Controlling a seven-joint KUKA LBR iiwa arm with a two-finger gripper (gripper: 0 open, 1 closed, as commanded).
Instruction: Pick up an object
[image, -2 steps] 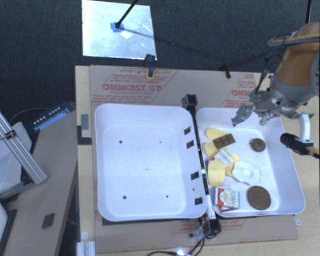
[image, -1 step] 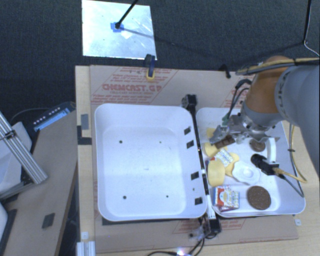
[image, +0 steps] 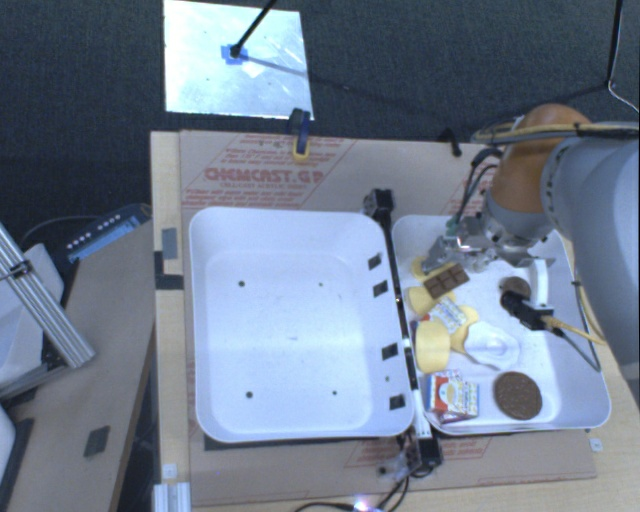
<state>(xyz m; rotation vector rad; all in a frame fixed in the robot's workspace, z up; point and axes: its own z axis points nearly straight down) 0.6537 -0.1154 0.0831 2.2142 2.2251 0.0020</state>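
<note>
My gripper (image: 446, 256) hangs low over the far left part of the right bin (image: 585, 385). A brown ridged bar (image: 447, 281) lies tilted just in front of the gripper, very close to it or touching it. I cannot tell whether it is held. Nearer the front lie a yellow block (image: 433, 346), a pale yellow packet (image: 453, 315) and a white cup-like piece (image: 492, 349). A brown round disc (image: 518, 395) and a small red and white carton (image: 453, 396) sit at the front of this bin. A smaller brown disc (image: 515, 287) lies under the wrist.
The left bin (image: 290, 330) sits beside the right one, with a black clipped divider (image: 395, 300) between them. Both rest on a cardboard sheet (image: 260, 170). The grey arm (image: 590, 200) crosses the right bin's far right corner.
</note>
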